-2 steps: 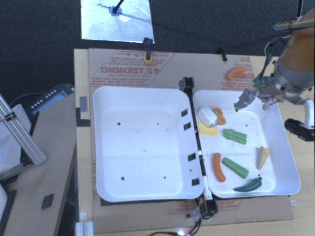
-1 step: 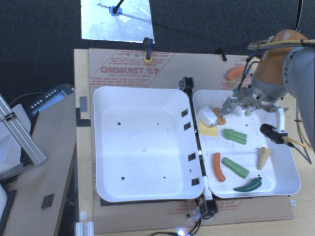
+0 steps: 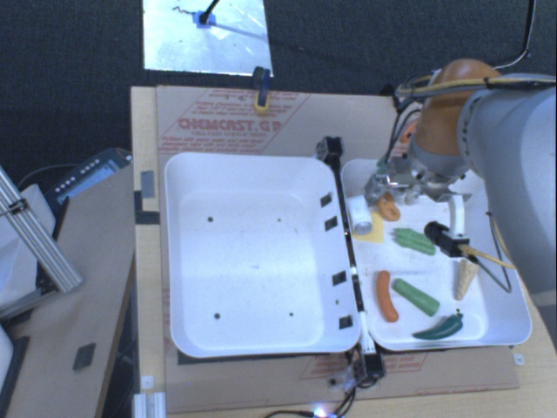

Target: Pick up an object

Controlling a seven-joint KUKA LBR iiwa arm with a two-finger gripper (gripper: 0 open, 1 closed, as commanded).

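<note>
At the near edge of the right bin [image 3: 513,325] lies a dark green pepper [image 3: 439,326], with an orange carrot [image 3: 385,296] and a green cucumber [image 3: 415,295] just beyond it and a cone [image 3: 465,277] to their right. Farther back lie another green vegetable [image 3: 412,240], a yellow piece [image 3: 372,229] and a white cylinder [image 3: 358,213]. The gripper [image 3: 383,194] sits low over a small orange item [image 3: 389,209] at the bin's far left; whether it is open or closed cannot be told. The left bin [image 3: 261,251] lies alongside.
</note>
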